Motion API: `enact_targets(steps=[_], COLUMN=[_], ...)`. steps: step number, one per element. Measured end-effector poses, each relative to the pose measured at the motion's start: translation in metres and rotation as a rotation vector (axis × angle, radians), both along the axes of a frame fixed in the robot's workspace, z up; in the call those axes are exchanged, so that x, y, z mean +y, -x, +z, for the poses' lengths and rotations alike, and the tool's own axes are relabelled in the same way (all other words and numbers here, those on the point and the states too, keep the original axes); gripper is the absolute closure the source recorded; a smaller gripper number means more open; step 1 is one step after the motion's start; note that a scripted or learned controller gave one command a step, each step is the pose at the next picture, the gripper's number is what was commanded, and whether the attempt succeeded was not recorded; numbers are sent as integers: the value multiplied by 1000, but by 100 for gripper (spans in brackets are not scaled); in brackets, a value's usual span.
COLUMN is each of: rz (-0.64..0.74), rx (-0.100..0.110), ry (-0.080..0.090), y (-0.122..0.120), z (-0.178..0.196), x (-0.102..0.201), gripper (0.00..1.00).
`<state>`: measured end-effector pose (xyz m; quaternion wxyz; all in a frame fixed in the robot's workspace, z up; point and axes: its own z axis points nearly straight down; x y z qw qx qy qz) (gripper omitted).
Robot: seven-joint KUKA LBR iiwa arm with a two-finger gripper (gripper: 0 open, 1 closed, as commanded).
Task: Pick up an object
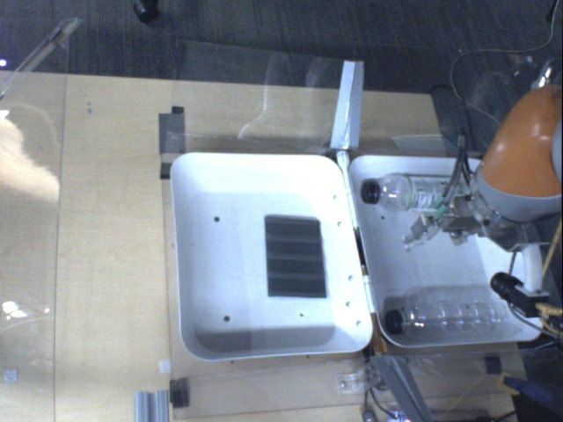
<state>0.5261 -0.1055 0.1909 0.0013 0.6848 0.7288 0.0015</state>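
Near edge of the right bin (369,236): a clear plastic bottle (449,315) lies on its side along the front wall, dark cap pointing left, untouched

Mid-bin: the claw (422,233) hangs low over the white floor, tips aimed left; nothing is seen between them. Whether it is spread or pressed together, cannot tell — the metal parts blur against the white

Just behind the claw: a second clear bottle (405,192), also on its side, dark cap to the left, green on its label, lying along the back wall. The claw sits just beside its lower flank, touching or apart not resolvable

Step, as judged: approach and reach, no grasp made yet. The back bottle looks the likelier target, being nearest the tips. Next move calls for centring across the bottle's round body, not its end, then closing and lifting; smooth curved plastic may roll or slip out, and the wall behind leaves little room

Left bin (202,236): white, shallow, a dark ribbed rectangular pad (295,255) at its middle, well apart from the arm (523,148)

Surface: pale wood desk (106,262), clear panel glinting at left, metal strut (346,104) rising between the bins

Beyond: dark carpeted floor (264,7), a black cable end at top left
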Motion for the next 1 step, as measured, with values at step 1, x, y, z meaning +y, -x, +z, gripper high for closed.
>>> enact_targets(steps=[1], rz=[-14], rx=[-4], ry=[0], y=[-23], z=[-100], x=[20], gripper=[0])
